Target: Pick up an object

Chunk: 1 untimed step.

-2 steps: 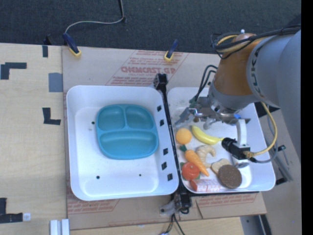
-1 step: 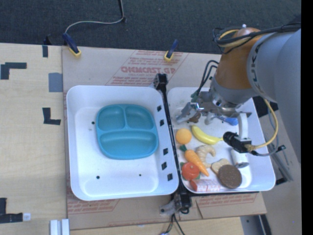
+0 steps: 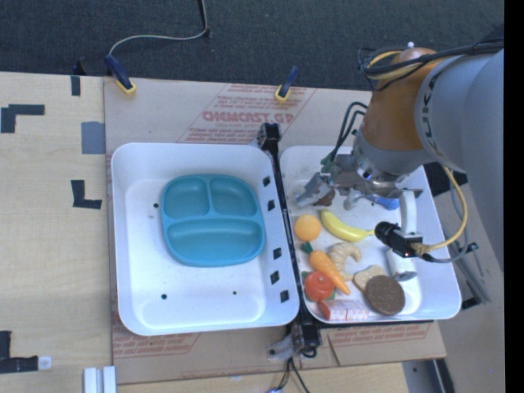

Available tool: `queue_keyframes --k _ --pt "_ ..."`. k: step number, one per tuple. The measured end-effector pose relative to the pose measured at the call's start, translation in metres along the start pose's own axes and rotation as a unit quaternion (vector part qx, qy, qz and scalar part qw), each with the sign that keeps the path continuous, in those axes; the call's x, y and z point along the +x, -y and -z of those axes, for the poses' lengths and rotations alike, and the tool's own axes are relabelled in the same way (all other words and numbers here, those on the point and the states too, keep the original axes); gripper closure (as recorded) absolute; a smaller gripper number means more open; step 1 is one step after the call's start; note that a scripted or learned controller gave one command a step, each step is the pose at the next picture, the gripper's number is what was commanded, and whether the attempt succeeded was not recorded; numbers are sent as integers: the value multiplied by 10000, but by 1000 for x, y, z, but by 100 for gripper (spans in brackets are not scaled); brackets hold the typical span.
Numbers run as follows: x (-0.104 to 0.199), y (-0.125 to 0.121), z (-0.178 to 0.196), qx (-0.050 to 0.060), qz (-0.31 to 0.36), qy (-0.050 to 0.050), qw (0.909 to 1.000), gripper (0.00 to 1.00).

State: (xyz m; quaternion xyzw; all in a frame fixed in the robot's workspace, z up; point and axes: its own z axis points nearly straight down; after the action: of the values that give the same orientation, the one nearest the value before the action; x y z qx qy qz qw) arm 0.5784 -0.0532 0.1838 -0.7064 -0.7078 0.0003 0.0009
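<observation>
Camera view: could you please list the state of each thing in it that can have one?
Blue plate: lying flat in the left bin, nothing on it.
Banana: lying loose in the right bin.
Carrot: lying loose beside the tomato.
Claw: low over the right bin's far end.

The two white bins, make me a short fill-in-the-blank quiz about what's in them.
1. The blue divided plate lies in the ____ bin.
2. The banana is colored ____.
3. The carrot lies just above the red ____.
4. The orange ball sits to the ____ of the banana.

Missing words: left; yellow; tomato; left
</observation>
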Motion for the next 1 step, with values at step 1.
queue_keyframes --k 1 --pt "-9 4 0 0 -2 3 10000 0"
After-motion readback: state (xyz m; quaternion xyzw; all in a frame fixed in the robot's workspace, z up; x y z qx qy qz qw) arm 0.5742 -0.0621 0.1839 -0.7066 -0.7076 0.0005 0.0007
